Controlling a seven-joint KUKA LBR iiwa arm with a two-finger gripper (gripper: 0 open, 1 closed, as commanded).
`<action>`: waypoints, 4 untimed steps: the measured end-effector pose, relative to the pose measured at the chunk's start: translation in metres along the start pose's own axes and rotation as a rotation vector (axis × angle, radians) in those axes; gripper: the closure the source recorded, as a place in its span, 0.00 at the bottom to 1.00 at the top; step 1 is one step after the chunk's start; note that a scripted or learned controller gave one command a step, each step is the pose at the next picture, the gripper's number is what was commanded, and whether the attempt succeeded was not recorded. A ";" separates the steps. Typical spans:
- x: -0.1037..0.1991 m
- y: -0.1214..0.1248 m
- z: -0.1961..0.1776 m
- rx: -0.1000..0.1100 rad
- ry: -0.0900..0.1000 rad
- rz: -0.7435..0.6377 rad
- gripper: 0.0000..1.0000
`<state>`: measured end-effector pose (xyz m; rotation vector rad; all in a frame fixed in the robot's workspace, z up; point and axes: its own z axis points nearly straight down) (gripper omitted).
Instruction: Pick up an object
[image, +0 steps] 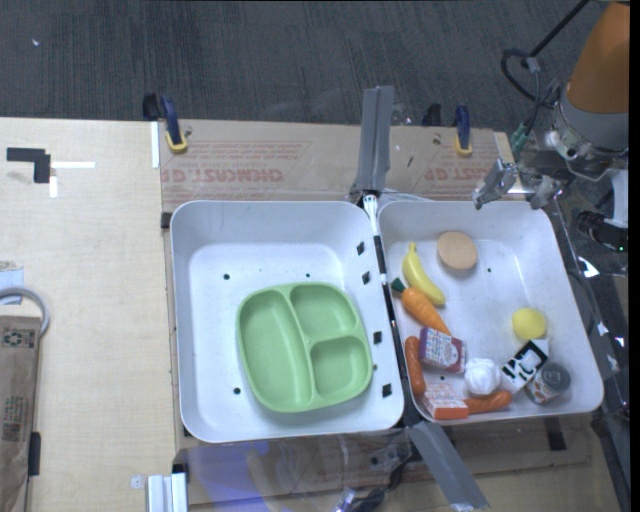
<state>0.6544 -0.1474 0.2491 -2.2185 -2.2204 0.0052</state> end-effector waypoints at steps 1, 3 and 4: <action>0.024 -0.087 0.102 0.000 0.001 -0.120 0.00; 0.048 -0.126 0.152 0.002 0.002 -0.138 1.00; 0.087 -0.068 0.059 0.000 -0.001 0.008 1.00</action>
